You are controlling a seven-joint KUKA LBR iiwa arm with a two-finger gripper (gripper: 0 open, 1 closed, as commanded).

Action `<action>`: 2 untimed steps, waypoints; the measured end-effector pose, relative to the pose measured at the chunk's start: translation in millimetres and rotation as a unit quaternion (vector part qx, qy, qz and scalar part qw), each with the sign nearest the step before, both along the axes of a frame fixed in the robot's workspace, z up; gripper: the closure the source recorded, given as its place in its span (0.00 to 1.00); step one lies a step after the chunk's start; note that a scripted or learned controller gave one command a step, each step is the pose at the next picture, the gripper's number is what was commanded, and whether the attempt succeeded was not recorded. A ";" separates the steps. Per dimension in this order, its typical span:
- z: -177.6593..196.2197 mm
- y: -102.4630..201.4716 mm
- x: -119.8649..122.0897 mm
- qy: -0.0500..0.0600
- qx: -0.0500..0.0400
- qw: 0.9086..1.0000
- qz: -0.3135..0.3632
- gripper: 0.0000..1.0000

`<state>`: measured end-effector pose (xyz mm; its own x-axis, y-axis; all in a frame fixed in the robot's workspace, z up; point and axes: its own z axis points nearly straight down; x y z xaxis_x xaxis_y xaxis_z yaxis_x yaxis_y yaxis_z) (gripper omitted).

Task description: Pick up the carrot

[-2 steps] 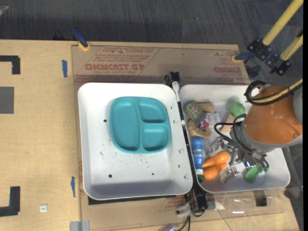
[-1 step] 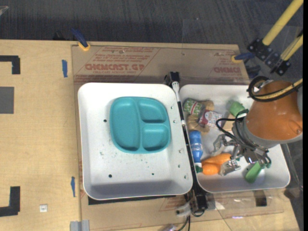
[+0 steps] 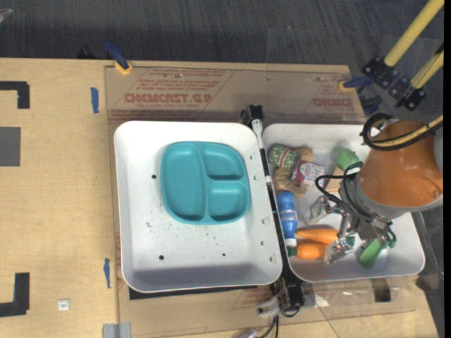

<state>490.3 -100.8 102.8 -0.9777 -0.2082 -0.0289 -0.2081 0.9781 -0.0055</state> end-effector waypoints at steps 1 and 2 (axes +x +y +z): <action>-11.6 1.1 1.2 0.006 -0.004 0.996 0.093 0.00; -12.2 -45.9 12.9 0.004 -0.007 0.942 0.336 0.00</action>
